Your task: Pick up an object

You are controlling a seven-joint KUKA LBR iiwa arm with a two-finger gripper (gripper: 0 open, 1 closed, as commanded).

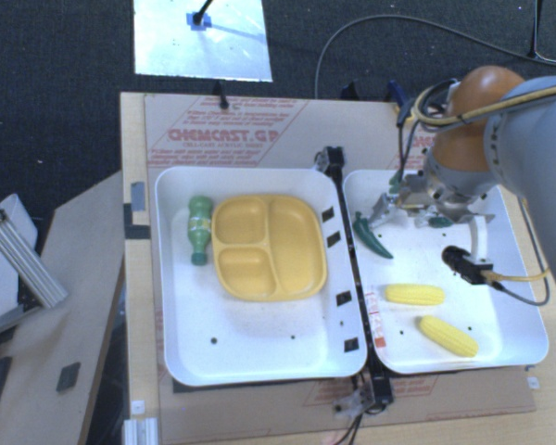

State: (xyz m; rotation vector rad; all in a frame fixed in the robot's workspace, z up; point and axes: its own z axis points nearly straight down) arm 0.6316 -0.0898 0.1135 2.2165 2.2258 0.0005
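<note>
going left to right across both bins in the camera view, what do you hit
green bottle → yellow divided plate → green pepper → the hand; the two corn cobs overlap the hand's span, so they're left unordered.

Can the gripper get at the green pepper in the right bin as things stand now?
Probably yes. The gripper hangs over the right bin, close beside the green pepper, which lies in the open; both corn cobs lie apart from it.

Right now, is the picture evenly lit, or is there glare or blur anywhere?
Camera view: the metal sheet at the top glares almost white; both white bins look bright but keep detail; the tray and corn are sharp; the arm near the lens looks soft.
</note>
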